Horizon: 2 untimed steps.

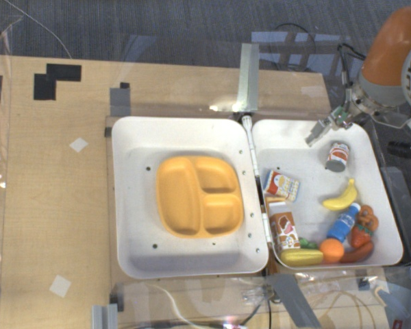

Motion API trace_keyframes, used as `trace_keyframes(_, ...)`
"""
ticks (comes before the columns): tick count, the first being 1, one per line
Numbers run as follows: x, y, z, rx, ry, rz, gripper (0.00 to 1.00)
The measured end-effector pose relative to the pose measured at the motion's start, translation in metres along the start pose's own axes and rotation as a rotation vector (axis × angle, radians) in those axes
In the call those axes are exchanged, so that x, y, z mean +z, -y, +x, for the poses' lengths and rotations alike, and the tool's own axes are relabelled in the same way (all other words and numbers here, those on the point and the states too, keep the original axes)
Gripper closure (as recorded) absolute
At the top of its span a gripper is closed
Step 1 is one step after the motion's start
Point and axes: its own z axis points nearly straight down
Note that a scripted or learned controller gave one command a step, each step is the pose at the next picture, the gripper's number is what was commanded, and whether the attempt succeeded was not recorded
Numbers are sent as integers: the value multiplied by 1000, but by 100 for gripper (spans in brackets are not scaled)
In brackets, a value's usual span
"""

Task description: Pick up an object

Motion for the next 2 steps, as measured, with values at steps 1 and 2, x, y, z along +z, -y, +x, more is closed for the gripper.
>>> trace_keyframes(1, 67, 22, -15, -48, -7, 9, 0)
trace_keyframes(2, 83, -6, 33, 190, -5, 4, 0)
